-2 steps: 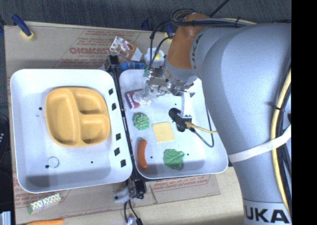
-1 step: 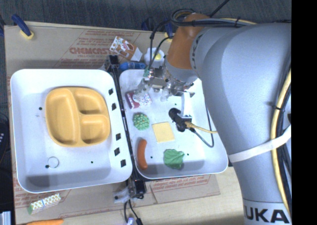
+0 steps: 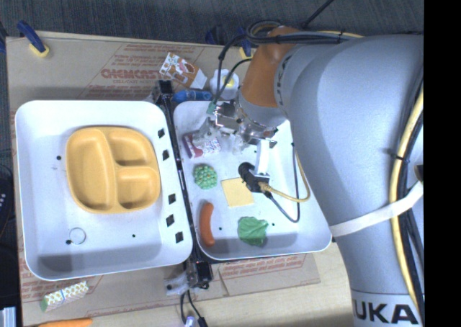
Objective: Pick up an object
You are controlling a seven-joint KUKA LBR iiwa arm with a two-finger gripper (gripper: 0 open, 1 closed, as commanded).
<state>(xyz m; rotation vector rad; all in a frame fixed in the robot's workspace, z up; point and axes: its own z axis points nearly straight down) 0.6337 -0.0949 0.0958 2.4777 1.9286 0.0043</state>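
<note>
The right bin [image 3: 302, 235] holds a green bumpy ball [image 3: 205, 176], a yellow flat square [image 3: 237, 192], an orange sausage-shaped piece [image 3: 206, 222], a green leafy piece [image 3: 252, 230] and a red-and-white wrapped item [image 3: 202, 145]. My gripper [image 3: 225, 122] hangs low over the bin's far part, just right of the wrapped item. Its fingers are hard to make out against the clutter. In the left bin [image 3: 29, 196] lies a yellow divided tray [image 3: 113, 168].
A black cable [image 3: 277, 199] loops over the right bin's middle. The big grey arm [image 3: 353, 145] covers the bin's right side. Small packets lie on the cardboard behind the bins [image 3: 176, 68] and at the front left [image 3: 65, 295].
</note>
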